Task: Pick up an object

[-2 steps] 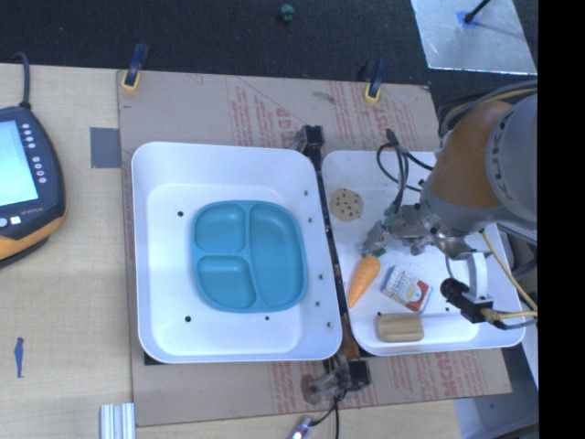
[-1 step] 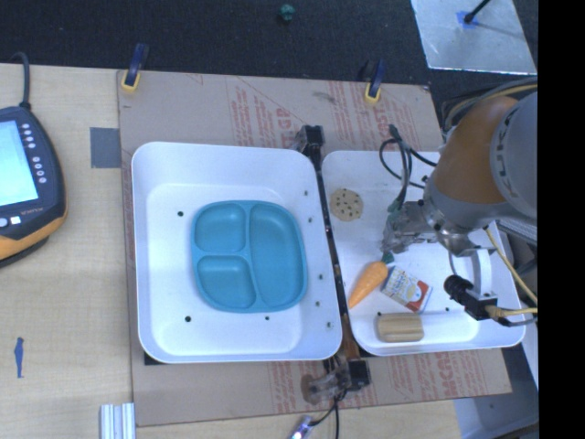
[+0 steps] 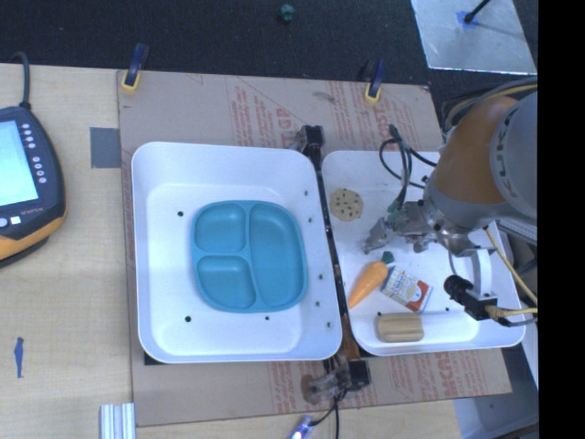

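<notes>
Gripper (image 3: 379, 238) low in right bin (image 3: 498, 337), above carrot (image 3: 366, 283) nr bin's left edge; can't tell grip state. Approach step, imo. Next: descend, centre on carrot, close.

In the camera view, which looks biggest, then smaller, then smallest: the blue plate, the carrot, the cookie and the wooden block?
1. Blue plate, by far the biggest.
2. Carrot and wooden block look about alike, so I won't rank them.
3. Cookie, the smallest.
</notes>
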Available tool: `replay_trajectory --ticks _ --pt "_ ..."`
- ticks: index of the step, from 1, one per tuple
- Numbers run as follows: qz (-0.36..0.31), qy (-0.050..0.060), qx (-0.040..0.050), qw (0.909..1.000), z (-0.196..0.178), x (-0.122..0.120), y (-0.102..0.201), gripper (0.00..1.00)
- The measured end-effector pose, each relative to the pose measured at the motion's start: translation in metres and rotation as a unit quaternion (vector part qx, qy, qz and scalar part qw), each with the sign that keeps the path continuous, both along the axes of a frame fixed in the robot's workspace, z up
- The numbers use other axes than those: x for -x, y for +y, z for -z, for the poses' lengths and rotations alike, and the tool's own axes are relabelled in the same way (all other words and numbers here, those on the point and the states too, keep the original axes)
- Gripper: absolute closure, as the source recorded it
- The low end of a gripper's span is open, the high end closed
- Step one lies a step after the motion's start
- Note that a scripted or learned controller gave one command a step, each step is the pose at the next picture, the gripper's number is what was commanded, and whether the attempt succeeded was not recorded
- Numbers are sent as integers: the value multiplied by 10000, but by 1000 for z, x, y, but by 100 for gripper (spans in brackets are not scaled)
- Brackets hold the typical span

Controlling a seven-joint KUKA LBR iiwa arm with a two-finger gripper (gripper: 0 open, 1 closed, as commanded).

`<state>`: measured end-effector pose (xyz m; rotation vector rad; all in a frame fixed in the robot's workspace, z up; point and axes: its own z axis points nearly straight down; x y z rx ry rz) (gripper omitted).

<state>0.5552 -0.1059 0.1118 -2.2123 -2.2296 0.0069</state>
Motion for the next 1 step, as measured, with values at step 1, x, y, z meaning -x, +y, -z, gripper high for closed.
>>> replay_trajectory --ticks 1 --pt "12 2 -10 10000 20 32 11 0"
